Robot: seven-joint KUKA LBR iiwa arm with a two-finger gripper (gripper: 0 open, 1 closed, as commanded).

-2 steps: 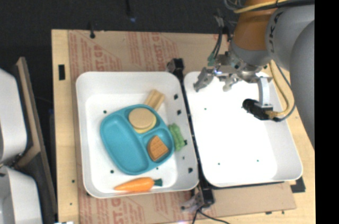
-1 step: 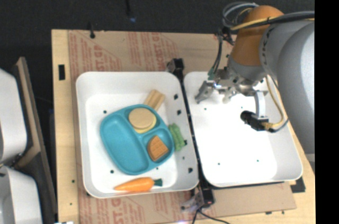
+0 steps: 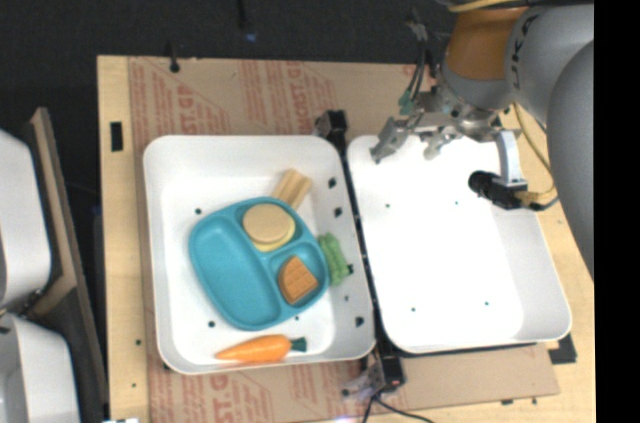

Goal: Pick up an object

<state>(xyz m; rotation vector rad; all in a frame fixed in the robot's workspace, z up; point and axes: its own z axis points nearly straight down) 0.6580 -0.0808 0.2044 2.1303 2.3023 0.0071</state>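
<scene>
My gripper hangs over the far edge of the right bin, its two fingers spread open with nothing between them. The objects lie in the left bin. A blue compartment tray carries a round tan biscuit and a brown toast-like piece. A pale wooden block rests just beyond the tray. A small green item sits at the tray's right side, and an orange carrot lies near the bin's front wall.
The two bins meet along a ridge with small black clips at its far and near ends. The bench is a plywood board with dark floor around it.
</scene>
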